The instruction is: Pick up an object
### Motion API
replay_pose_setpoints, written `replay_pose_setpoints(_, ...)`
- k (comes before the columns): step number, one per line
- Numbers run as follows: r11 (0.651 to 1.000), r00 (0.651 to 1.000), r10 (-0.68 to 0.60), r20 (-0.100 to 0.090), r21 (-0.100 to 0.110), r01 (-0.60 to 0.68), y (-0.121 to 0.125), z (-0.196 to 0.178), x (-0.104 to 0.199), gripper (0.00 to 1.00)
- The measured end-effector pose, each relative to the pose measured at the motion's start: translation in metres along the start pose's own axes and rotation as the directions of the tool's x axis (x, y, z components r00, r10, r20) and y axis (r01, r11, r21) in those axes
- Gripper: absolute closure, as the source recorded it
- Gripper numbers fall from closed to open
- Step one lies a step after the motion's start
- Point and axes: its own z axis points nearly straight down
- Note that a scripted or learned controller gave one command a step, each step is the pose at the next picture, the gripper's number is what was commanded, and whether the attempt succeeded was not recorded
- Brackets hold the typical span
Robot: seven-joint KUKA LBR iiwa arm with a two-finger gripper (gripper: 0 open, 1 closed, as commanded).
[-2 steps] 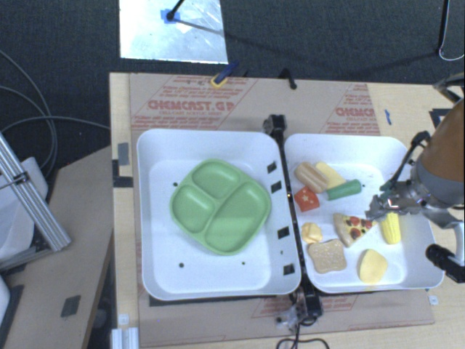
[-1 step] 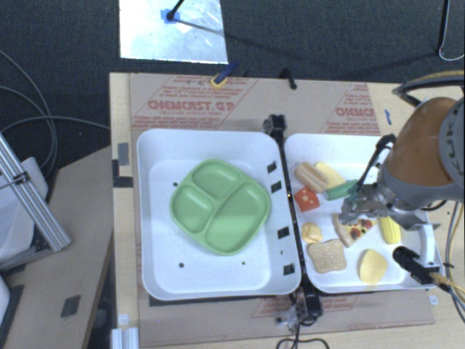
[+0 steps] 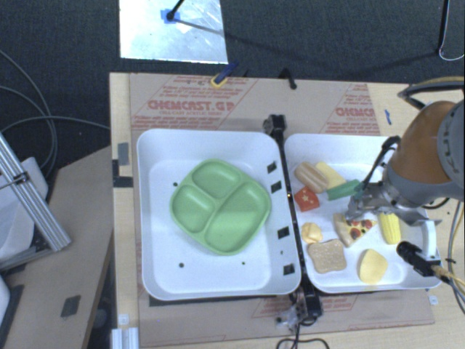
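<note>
The gripper (image 3: 357, 211) is seen above a toy pizza slice (image 3: 354, 230) in the right bin (image 3: 341, 142). Whether its fingers are apart cannot be told. A green divided plate (image 3: 220, 206) is seen at nine o'clock.

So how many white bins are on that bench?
2. The left bin holds a green divided plate; the right bin holds toy food, with the gripper over it.

I count two white bins, the left bin (image 3: 156, 195) and the right bin (image 3: 341, 145). One green divided plate (image 3: 220, 206) sits in the left. In the right I count one hot dog (image 3: 314, 175), one red piece (image 3: 306, 200), one pizza slice (image 3: 354, 230), one corn cob (image 3: 390, 227), one bread slice (image 3: 327, 256), and two pale yellow pieces (image 3: 373, 266) (image 3: 312, 232).
</note>
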Motion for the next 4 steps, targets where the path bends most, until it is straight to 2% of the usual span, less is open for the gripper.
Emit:
replay_pose_setpoints(1, 1.0, 1.0, 0.002, 0.0, -0.002, -0.002, -0.017, -0.003, -0.052, 1.0)
replay_pose_setpoints(3, 1.0, 1.0, -0.003, 0.002, -0.007, 0.003, 0.004, 0.024, -0.068, 1.0)
replay_pose_setpoints(4, 1.0, 1.0, -0.016, -0.005, -0.009, 0.016, -0.01, -0.079, 0.079, 1.0)
